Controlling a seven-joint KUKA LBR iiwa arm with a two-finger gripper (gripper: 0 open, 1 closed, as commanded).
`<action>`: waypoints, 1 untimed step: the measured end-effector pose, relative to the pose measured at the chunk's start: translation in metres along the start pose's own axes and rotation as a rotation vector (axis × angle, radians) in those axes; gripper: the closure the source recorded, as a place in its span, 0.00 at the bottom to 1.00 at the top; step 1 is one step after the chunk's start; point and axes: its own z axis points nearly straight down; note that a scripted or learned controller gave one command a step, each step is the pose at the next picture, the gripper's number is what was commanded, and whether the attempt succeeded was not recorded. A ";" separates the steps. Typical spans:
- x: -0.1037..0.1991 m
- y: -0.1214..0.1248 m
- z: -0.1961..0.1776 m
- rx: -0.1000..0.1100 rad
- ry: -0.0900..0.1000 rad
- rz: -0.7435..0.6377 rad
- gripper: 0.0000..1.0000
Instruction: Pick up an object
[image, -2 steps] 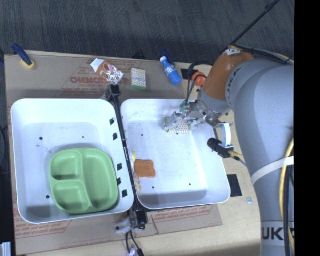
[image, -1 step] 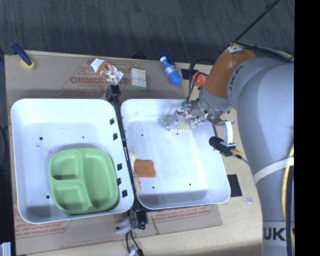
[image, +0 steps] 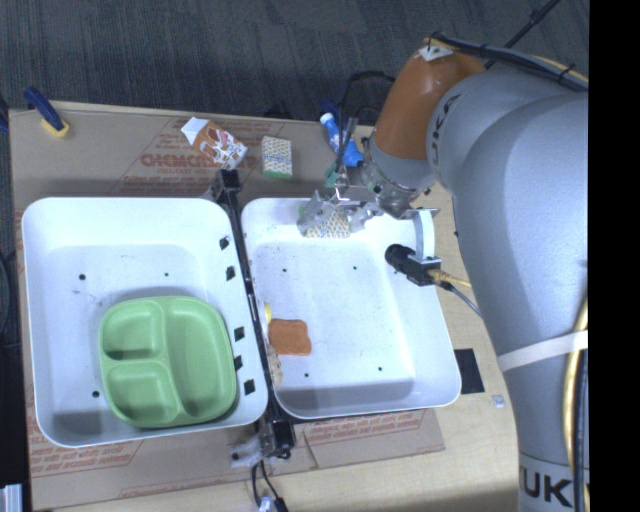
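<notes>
Two shallow white bins sit side by side on a sheet of printed cardboard (image: 150, 160) that covers the bench. The left bin (image: 60, 240) fills the left half of the frame, and a green divided plate (image: 165, 360) lies in its lower part, close to the bottom wall and the wall shared with the other bin; the upper part of this bin is bare floor. The right bin (image: 400, 370) sits in the middle of the frame. A small orange block (image: 290, 337) lies on its floor at the lower left, near the dividing wall, with bare white floor to its right and above it. Black clips (image: 232, 215) run along the seam between the bins.

The arm (image: 500, 180) comes in from the right and takes up most of that side. Its gripper (image: 335, 215) hangs over the top edge of the right bin, right at the rim, well apart from the orange block. A speckled, light-coloured piece sits at its tip, but whether the fingers are spread or closed, or gripping anything, cannot be told from here.

Above the bins, small packets (image: 277, 157) lie on the cardboard.
</notes>
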 end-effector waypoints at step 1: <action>0.000 0.000 -0.010 0.002 -0.001 -0.003 1.00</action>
